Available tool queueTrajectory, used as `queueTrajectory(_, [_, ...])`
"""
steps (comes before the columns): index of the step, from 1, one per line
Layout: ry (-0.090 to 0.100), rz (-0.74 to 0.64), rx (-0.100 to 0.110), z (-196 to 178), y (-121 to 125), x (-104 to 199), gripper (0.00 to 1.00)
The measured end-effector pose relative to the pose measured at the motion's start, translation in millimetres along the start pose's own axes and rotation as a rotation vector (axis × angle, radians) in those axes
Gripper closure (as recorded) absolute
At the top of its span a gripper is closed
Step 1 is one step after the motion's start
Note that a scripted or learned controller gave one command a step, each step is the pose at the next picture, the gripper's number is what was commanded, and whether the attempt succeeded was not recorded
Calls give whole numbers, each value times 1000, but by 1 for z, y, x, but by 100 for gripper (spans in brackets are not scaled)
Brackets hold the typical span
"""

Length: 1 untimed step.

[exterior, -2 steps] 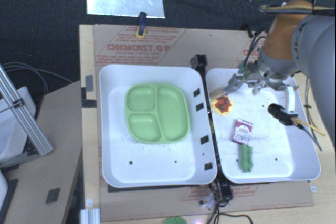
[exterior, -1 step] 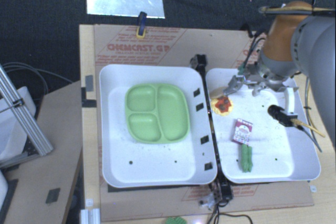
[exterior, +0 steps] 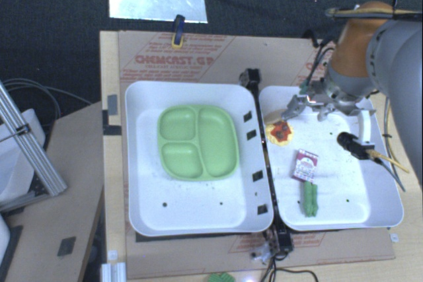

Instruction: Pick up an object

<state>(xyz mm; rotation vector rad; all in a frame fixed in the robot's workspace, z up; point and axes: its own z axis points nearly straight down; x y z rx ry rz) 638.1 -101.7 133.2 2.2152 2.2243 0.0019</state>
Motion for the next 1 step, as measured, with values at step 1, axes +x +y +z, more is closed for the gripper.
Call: queueTrajectory(1, [0,0,0,0,0,0,0])
